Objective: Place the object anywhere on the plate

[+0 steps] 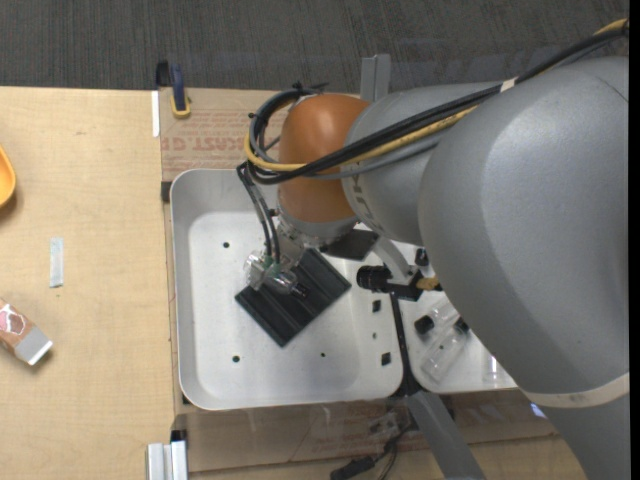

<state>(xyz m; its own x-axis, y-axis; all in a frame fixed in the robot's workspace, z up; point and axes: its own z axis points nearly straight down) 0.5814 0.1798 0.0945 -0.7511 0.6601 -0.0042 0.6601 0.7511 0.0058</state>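
Grey and bulky, the arm crowds the right side from where I stand, its orange band hanging over the left white bin. Beneath it the gripper sits low, right at a black ribbed slab lying flat on the bin floor. Whether the claw is spread or pinched I cannot tell; cables and wrist hide it. That slab may be the object, or the plate itself, I'd guess. It looks like the grasping step, and next the arm would need a firm hold and a clean lift. Outside the bins is a tan wooden bench, with dark carpet beyond.
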